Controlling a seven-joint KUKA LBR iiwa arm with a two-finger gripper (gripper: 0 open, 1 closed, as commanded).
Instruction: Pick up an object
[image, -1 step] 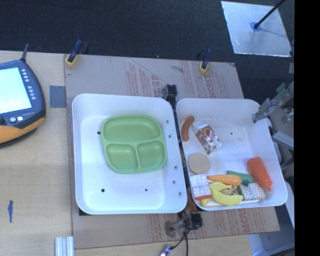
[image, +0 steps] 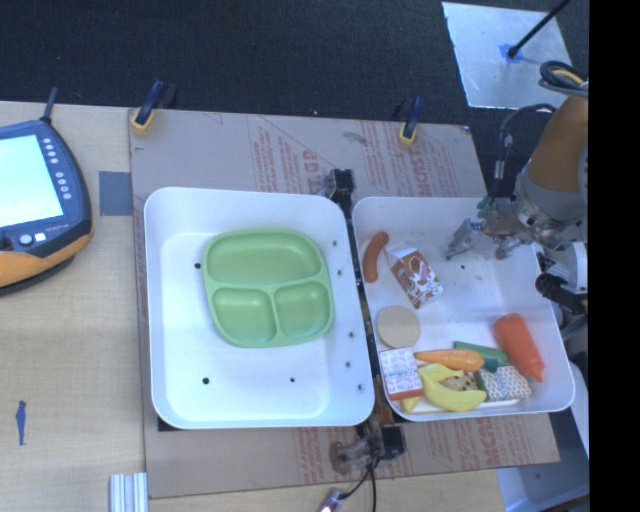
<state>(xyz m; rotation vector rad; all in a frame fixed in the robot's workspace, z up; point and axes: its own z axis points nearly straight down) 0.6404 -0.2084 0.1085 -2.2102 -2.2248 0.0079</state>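
Observation:
My gripper (image: 482, 243) hangs over the far right part of the right bin (image: 470, 300), open with nothing between its fingers. Toy foods lie in this bin. A brown sausage (image: 374, 256) and a small red-and-white carton (image: 416, 277) rest to the gripper's left. A tan round disc (image: 398, 326) sits below them. Along the near side lie a small carrot (image: 449, 357), a yellow banana (image: 450, 390), a red-and-white box (image: 399, 375), a patterned cracker (image: 506, 383) and a large orange-red carrot (image: 520, 346).
The left bin (image: 180, 330) holds a green divided plate (image: 268, 286). A tablet-like pendant (image: 35, 200) lies on the bench at the far left. Clamps (image: 148, 107) sit at the board's back edge. The arm's grey and orange body (image: 555, 160) rises at the right.

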